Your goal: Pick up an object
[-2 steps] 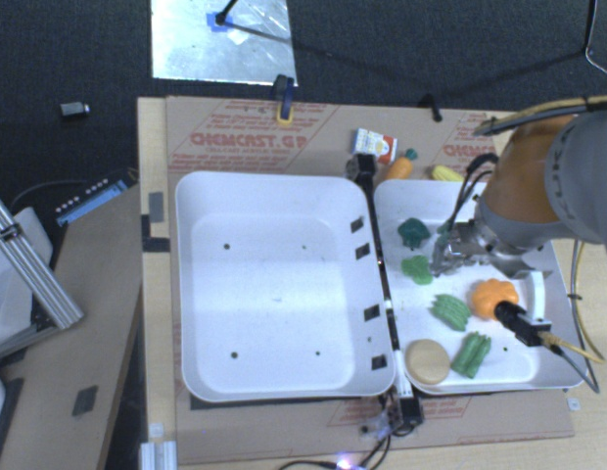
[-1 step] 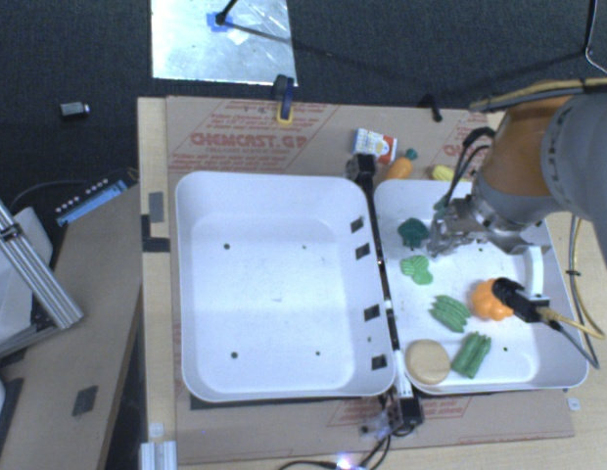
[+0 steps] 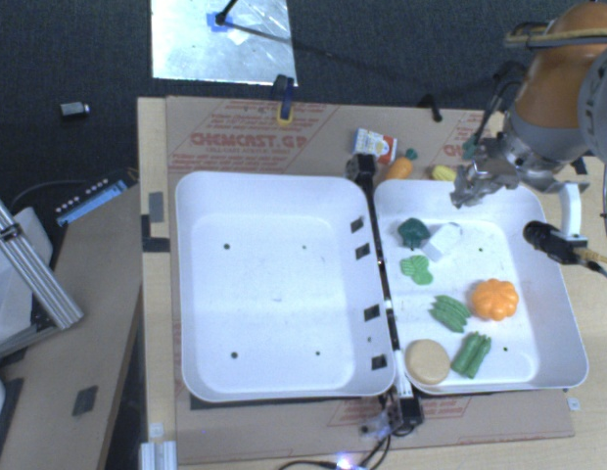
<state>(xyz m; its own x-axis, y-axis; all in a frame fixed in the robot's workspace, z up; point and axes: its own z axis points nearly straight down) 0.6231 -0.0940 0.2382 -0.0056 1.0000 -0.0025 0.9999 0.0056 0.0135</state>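
The pincer [image 3: 467, 192] (open or closed, I cannot tell) hangs over the right bin's [image 3: 553, 311] far edge, arm [image 3: 558, 86] bent from the right; cardboard [image 3: 245, 140] covers the counter [image 3: 108, 292].

Two smooth, glossy white plastic bins [image 3: 274, 189] are seen on matt brown cardboard [image 3: 245, 137], with a shiny crinkled foil sheet [image 3: 191, 27] laid on dark rough carpet [image 3: 69, 27].
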